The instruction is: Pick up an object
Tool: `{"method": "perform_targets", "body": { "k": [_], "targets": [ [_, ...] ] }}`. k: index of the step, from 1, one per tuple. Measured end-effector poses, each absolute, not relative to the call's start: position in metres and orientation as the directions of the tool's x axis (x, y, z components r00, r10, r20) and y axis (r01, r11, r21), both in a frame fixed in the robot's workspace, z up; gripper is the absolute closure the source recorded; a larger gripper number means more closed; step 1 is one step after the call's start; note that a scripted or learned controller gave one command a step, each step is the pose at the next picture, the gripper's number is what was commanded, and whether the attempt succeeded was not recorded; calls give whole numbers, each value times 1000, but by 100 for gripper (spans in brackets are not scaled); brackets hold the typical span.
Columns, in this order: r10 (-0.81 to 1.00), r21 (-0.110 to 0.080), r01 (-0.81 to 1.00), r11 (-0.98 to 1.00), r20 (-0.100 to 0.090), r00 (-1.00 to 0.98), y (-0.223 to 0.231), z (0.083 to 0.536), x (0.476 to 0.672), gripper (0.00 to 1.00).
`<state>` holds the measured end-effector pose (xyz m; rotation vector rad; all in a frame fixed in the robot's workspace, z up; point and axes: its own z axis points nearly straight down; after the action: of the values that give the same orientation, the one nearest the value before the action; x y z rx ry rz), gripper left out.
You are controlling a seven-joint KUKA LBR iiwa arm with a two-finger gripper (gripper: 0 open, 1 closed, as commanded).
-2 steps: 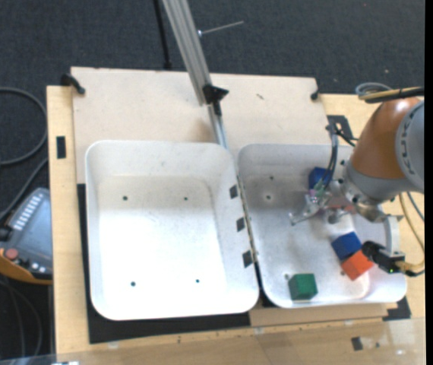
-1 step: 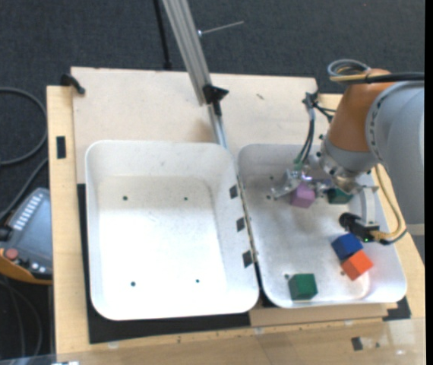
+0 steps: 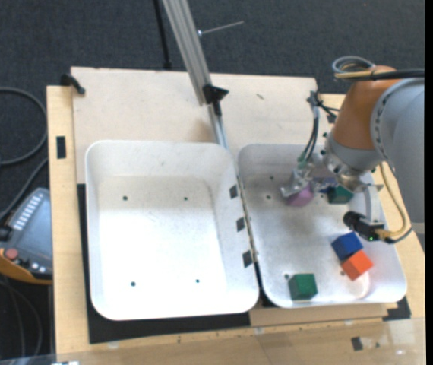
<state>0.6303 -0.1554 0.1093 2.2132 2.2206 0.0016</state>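
Gripper sat low in right bin, at pale purple object, toward bin's 11 o'clock. Finger gap and any grasp: could not tell; object appeared resting on bin floor. Judged: pick not yet done, lift left. Teal piece just at 3 o'clock of it. Blue block, orange block, green block lay toward 5–6 o'clock. Left bin alongside on wooden bench; dark carpet, cables, pendant at 9 o'clock.

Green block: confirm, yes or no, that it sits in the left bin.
No: the green block lies near the front edge of the right bin.
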Motion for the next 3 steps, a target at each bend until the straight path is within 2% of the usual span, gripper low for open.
{"method": "perform_targets", "body": {
  "k": [1,2,3],
  "targets": [
    [1000,9,1000,9,2,-9,-71,202,638,100],
    [1000,0,1000,3,-2,-3,-77,197,636,0],
    [1000,9,1000,6,0,-6,-35,269,619,0]
  ]
}}
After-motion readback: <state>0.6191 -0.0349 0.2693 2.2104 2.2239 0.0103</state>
